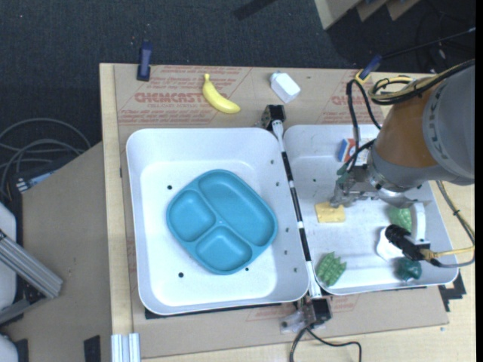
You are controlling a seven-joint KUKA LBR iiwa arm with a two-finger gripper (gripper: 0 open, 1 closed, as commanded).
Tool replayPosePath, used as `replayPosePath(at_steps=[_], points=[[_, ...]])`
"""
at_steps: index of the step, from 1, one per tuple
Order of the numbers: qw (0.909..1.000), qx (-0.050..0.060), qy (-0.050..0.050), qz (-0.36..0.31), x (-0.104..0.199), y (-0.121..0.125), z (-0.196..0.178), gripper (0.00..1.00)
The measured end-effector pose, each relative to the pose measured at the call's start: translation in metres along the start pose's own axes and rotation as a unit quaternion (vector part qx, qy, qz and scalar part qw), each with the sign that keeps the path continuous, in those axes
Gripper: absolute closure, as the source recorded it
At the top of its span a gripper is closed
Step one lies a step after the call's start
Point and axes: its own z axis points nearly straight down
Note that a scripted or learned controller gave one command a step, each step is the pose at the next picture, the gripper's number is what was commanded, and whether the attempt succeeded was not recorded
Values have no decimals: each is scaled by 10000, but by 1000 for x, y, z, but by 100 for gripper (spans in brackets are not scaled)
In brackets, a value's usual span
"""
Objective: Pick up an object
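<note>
The yellow block (pixel 330 213) is lying in the right bin (pixel 355 281), just below and slightly left of the gripper (pixel 349 189), whose fingertips are hovering right at its upper edge. Whether the fingers are spread or pressed together I cannot tell; the wrist and shadow are hiding the gap. The risk, as I judge it, is that the fingers are coming down off-centre and nudging the block away rather than straddling it. Beyond the fingers, a green leafy toy (pixel 330 268) is sitting nearer the front wall, and a blue-and-red object (pixel 346 148) is lying behind them; neither is crowding the approach.
</note>
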Motion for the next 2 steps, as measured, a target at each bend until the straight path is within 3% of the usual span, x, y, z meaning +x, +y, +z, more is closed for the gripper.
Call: replayPosePath(at_steps=[1, 2], points=[[10000, 28, 9, 0, 1, -2, 3, 0], [10000, 75, 32, -8, 12, -4, 14, 0]])
